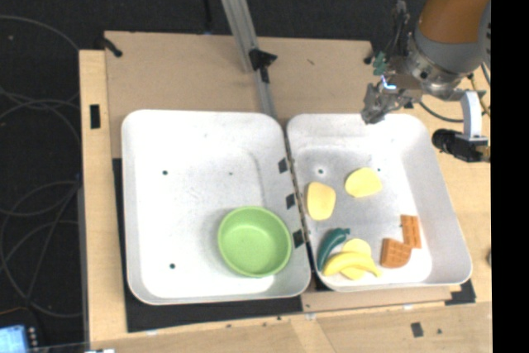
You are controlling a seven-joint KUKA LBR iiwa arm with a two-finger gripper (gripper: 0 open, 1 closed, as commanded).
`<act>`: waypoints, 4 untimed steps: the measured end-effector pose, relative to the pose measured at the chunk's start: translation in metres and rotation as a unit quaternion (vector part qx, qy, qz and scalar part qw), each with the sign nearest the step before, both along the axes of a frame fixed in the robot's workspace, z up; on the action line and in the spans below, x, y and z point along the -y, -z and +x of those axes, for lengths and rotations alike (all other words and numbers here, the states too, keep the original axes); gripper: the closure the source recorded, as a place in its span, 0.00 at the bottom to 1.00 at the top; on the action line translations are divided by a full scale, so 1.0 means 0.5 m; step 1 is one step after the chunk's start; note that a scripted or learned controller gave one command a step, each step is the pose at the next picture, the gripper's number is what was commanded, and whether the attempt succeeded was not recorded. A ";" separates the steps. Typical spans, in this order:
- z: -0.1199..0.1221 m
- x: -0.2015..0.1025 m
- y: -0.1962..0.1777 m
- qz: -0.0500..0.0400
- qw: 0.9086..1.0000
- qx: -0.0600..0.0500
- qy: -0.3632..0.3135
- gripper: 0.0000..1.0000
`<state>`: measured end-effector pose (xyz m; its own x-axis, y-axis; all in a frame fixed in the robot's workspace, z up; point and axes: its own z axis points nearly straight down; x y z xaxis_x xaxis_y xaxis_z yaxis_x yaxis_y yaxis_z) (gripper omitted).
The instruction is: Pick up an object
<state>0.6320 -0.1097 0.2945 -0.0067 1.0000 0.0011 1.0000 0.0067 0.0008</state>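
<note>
Hovering over the far rim of the right bin (430, 145), the hand (378, 109) hangs from the grey and orange arm (450, 12); whether it is clenched or released cannot be told, and nothing shows in its grip. Inside the right bin lie two pale yellow pieces (362, 183), one near the middle and the other (320, 200) against the wall shared with the left bin (149, 145). Toward that bin's near edge rest a yellow banana bunch (351, 262), a dark green piece (331, 240) and an orange waffle-like piece (402, 244). A green bowl (254, 240) sits in the left bin's near corner beside the shared wall. Both bins rest on the worktop (165, 70).
</note>
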 end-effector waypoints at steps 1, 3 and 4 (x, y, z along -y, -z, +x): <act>-0.048 -0.103 0.037 0.000 1.000 -0.001 0.000 1.00; -0.139 -0.270 0.085 0.000 1.000 -0.001 0.000 1.00; -0.171 -0.360 0.079 0.000 1.000 0.000 0.002 1.00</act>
